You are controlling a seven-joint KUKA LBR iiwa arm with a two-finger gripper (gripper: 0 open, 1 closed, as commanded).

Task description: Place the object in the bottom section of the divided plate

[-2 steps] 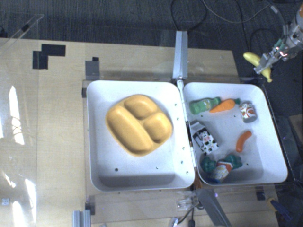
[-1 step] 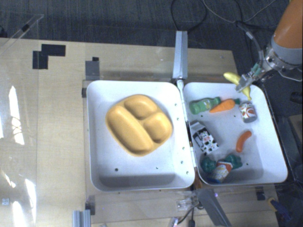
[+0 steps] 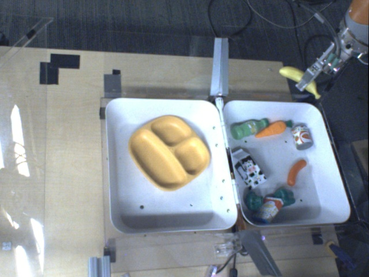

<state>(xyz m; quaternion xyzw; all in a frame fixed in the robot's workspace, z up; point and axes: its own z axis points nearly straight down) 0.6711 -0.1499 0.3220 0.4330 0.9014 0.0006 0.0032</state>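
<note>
Above right bin's (image 3: pixel 323 115) far corner, hand (image 3: pixel 308 81) grips banana (image 3: pixel 295 75); divided plate (image 3: pixel 169 152) bare

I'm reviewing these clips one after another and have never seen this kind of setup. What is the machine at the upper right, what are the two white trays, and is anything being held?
This is a single camera looking down at a slant on a bench. The machine is a robot arm reaching in from the right; its tool is at the upper right, outside the trays, and a banana shows between its fingers. The left bin contains a yellow divided plate with three sections. The right bin contains small toy items: a green bottle, a carrot, a small can, a sausage, a black-and-white carton and a few jumbled pieces near the front.
</note>
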